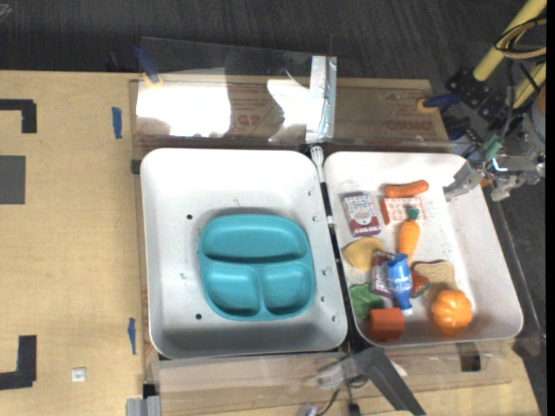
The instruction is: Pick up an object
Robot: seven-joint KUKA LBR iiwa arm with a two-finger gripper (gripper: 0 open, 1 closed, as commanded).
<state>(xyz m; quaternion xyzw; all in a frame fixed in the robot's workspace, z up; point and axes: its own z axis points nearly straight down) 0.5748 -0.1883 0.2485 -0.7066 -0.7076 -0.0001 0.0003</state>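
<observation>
The end effector point(464, 180) hangs at the upper right rim of the right bin point(494, 258), and whether it is open or closed cannot be told – nothing shows in its grip. That bin holds the objects in a loose cluster: a sausage point(406, 189), a small maroon packet point(361, 213), a carrot point(408, 235), a yellow piece point(362, 252), a blue bottle point(400, 281), a red block point(387, 322) and an orange pumpkin point(452, 310) – all well apart from the end effector. The left bin point(165, 189) on the table point(61, 232) carries a teal divided tray point(257, 264)
</observation>
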